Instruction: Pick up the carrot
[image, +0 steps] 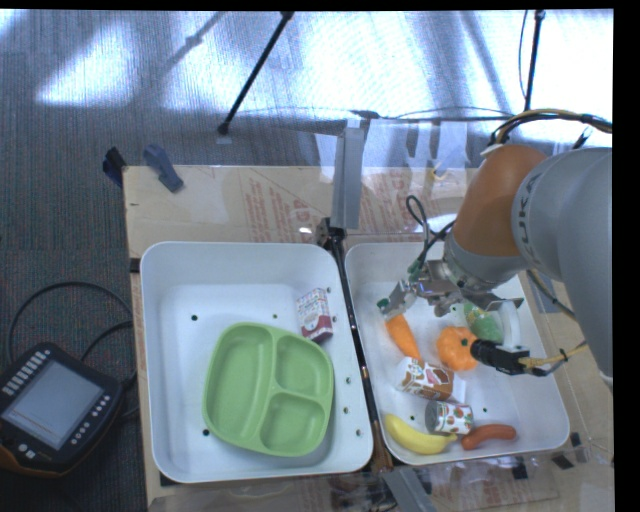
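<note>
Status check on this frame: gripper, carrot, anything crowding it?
Gripper low over right bin, just above the carrot. Carrot lying on bin floor, not held. Orange pumpkin-like toy and small carton close beside it.

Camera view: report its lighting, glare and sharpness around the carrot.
Camera view: bright patches and glare wash out the floor at the top; the right bin is evenly lit, the carrot readable though soft-edged; the gripper above it is small and blurred.
</note>
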